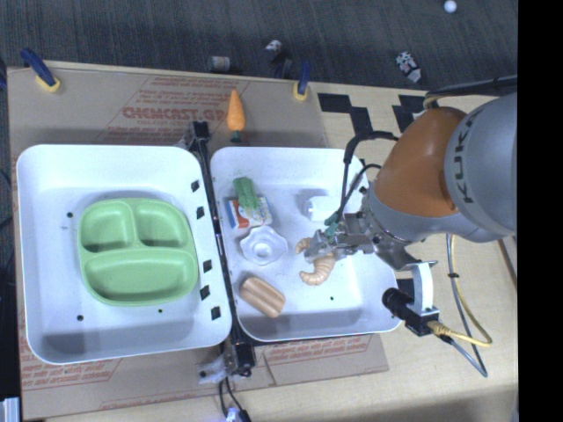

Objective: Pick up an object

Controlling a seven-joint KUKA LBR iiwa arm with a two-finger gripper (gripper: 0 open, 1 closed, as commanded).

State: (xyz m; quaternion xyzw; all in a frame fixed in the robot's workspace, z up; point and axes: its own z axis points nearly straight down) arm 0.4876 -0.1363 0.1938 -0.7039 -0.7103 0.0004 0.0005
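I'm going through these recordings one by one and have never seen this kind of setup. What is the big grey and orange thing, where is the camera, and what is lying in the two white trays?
The grey and orange shape is a robot arm reaching in from the right. The single camera looks down at a slant from above the bench. At the arm's tip is its gripper, low over the right bin; whether it grips anything cannot be told from here. That bin holds a croissant-like toy right by the gripper, a bread-roll-like toy, a small clear cup, a green and white packet and a small white item. The left bin holds a green divided plate. A toy carrot lies on the cardboard behind the bins.
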